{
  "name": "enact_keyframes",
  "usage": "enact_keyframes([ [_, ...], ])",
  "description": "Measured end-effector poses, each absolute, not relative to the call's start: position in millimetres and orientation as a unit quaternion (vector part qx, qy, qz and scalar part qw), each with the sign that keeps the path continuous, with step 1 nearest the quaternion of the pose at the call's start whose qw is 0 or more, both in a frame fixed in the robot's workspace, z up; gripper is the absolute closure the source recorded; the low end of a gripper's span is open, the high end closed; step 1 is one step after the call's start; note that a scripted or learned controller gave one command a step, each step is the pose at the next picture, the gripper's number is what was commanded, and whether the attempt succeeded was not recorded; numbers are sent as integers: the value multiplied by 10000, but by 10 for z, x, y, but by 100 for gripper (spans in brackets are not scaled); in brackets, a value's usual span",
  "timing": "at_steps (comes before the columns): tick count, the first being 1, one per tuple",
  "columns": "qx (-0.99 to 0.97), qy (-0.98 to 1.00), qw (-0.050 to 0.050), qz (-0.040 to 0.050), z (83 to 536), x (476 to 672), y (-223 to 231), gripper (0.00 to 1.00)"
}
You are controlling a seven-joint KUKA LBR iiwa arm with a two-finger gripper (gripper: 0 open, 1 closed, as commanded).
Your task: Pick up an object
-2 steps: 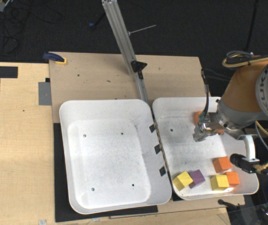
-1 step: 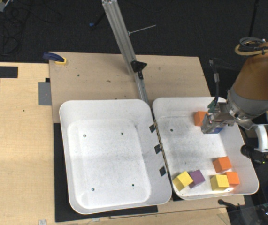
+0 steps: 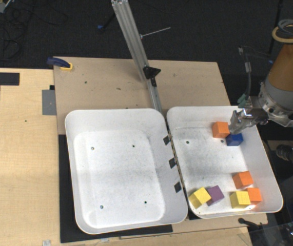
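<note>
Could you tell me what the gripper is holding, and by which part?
It cannot be told: the gripper sits directly above the blue block, beside the orange block.

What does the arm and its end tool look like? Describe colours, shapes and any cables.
The arm is a thick rounded limb with an orange band above a grey wrist ring. Its gripper is a small blocky grey metal piece with dark parts. A thin cable runs along the arm toward the wrist. No markings are legible.
</note>
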State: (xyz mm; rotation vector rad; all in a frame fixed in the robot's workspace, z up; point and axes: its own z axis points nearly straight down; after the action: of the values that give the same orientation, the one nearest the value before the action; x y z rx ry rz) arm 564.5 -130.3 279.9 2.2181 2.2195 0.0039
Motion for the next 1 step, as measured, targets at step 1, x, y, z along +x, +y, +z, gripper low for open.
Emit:
enact_keyframes([
  [1, 7060, 7082, -25, -7, 2612, 5553, -777, 100],
])
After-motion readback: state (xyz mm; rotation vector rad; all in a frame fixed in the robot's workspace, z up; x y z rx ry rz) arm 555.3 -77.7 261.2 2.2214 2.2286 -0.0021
